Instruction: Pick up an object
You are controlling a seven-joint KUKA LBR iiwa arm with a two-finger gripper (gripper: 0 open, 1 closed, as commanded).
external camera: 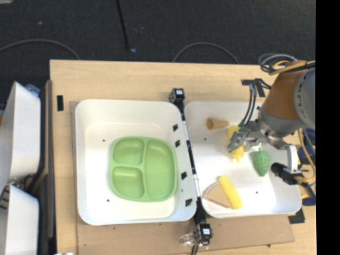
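The right bin (pixel 276 203) holds several small items. A tan cone (pixel 217 124) lies near its back, a green lumpy piece (pixel 261 162) sits right of centre, and a yellow corn cob (pixel 230 191) rests against a tan wedge (pixel 214 196) at the front left. My gripper (pixel 238 142) reaches in from the right and is low over a small yellow object (pixel 237 153). That object shows just above and below the gripper's tip and is partly hidden by it. Whether it is gripped is unclear.
The left bin (pixel 90 116) holds a green divided plate (pixel 143 168). A black-clipped divider (pixel 186 158) separates the two bins. The arm's grey body with its orange band (pixel 284 100) and cables hangs over the right bin's back right corner.
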